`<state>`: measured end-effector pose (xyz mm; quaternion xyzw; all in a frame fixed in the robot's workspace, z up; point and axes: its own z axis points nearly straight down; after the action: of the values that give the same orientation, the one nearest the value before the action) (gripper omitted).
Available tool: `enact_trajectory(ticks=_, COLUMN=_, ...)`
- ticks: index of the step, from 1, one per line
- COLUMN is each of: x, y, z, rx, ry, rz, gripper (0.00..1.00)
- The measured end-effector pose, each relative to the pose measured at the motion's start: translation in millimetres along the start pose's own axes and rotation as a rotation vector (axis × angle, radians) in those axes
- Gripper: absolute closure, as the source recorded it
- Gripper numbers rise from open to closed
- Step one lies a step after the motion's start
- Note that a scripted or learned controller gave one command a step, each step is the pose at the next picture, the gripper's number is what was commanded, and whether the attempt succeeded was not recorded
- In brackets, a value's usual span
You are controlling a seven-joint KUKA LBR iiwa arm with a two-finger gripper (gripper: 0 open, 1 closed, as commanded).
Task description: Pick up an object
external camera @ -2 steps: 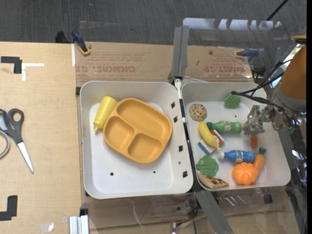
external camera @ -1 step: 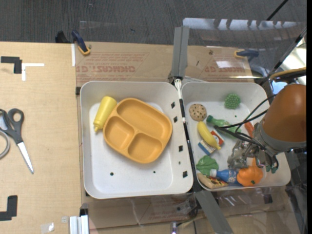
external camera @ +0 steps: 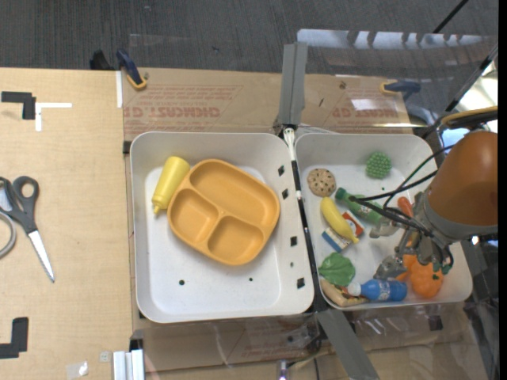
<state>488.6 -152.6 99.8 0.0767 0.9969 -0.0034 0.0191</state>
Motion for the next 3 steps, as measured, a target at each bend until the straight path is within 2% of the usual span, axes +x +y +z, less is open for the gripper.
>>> enact_trajectory(ticks=1, x=-22, y=59, z=9, rx=-0.002, ry=0.036, rz=0.119, gripper=0.0)
enact_trajectory(ticks=2, x=-123, y=46, z=2, rx=0.0, ry=0.036, rz=0.191, gripper=0.0)
enact_trajectory(ticks=3, x=-137, y=-10, z=11, rx=0.002, ry=0.032, rz=0.28, gripper=0.0)
